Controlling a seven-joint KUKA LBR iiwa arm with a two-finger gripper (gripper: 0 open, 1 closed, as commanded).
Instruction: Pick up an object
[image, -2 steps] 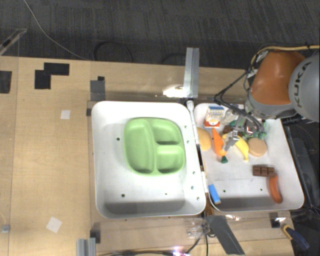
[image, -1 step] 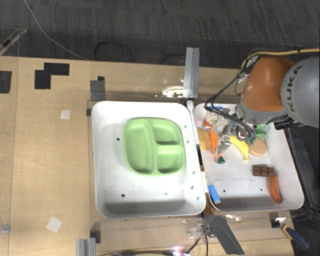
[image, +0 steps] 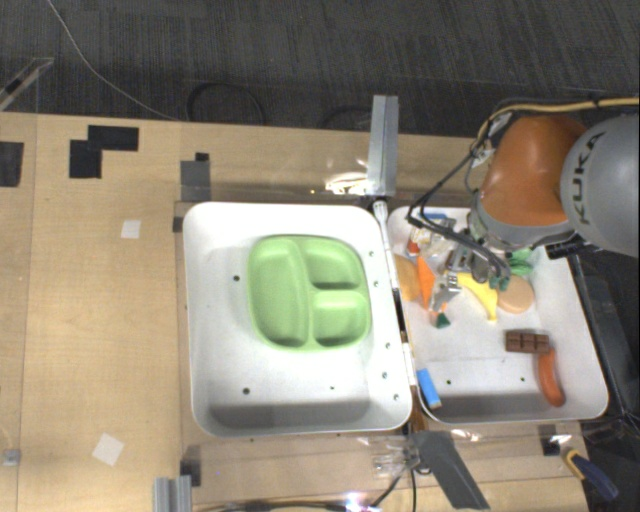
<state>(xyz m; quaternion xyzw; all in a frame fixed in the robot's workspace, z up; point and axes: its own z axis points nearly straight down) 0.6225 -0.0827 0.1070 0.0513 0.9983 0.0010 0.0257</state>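
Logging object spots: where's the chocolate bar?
Right bin, near corner: chocolate bar lies just above the hot dog, below the gripper.

Even, bright overhead light washes out the white bins (image: 200, 330), glare glints on the metal post (image: 383, 150), and detail is soft.

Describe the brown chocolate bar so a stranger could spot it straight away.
Look in the right white bin, in its near right part. The chocolate bar lies flat there, just above the orange-red sausage. It is the one dark brown, segmented rectangle among brighter, rounder toy foods.
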